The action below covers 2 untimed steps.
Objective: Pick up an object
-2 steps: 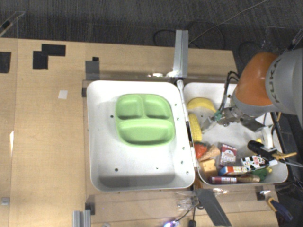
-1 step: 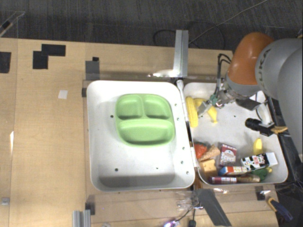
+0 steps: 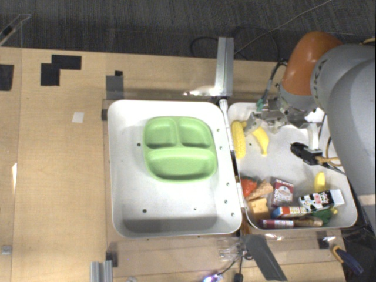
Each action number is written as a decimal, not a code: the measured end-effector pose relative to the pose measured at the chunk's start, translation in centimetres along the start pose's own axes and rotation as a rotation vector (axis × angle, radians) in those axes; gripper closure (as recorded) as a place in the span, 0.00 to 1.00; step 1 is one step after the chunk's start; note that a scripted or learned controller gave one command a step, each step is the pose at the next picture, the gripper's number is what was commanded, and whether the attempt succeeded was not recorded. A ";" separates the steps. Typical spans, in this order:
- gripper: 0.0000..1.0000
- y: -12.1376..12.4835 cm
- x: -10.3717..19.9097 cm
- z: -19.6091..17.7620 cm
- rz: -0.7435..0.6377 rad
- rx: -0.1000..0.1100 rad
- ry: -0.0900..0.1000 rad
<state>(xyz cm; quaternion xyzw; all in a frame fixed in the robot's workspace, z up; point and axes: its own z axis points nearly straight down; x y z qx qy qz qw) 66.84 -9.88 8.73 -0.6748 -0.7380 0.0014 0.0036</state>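
Note:
My gripper (image 3: 262, 115) hangs over the far left part of the right bin (image 3: 350, 216), just above the upper end of a yellow banana (image 3: 261, 141). A yellow corn cob (image 3: 238, 138) lies along the bin's left wall, beside the banana. Nothing shows between the gripper and the bin floor. The arm's grey body and orange band (image 3: 302, 63) reach in from the right and cover the bin's far right corner.
A green divided plate (image 3: 178, 147) lies in the left bin (image 3: 126, 210). Several small things crowd the right bin's near end: a red item (image 3: 249, 187), a red-and-white box (image 3: 283, 191), a black-and-white carton (image 3: 317, 200), a yellow piece (image 3: 320, 181) and a marker (image 3: 282, 222).

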 end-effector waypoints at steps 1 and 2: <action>1.00 -0.2 0.3 -0.8 -0.007 0.012 0.004; 1.00 -0.5 6.1 -9.8 0.001 -0.014 -0.004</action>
